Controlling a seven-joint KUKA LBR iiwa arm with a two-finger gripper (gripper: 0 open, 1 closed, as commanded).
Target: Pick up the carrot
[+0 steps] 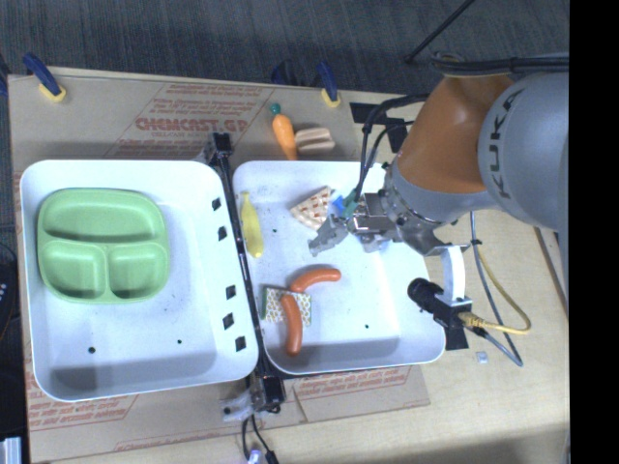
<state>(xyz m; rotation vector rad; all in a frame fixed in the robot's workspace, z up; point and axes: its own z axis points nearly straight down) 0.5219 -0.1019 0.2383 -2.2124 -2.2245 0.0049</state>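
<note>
The carrot (282,134), orange with a green top, lies on the cardboard just beyond the far rim of the right bin (416,348), outside it. My gripper (348,239) hangs over the middle of the right bin, well in front of the carrot and to its right. It is open, with nothing between its fingers (324,241). It hovers between a waffle-patterned slice (312,207) and a red sausage (315,278).
A tan bun piece (315,141) lies right beside the carrot. The right bin also holds a yellow banana-like piece (251,225), a second sausage (292,333) and a small cracker (293,305). A green divided tray (103,245) sits in the left bin (145,365).
</note>
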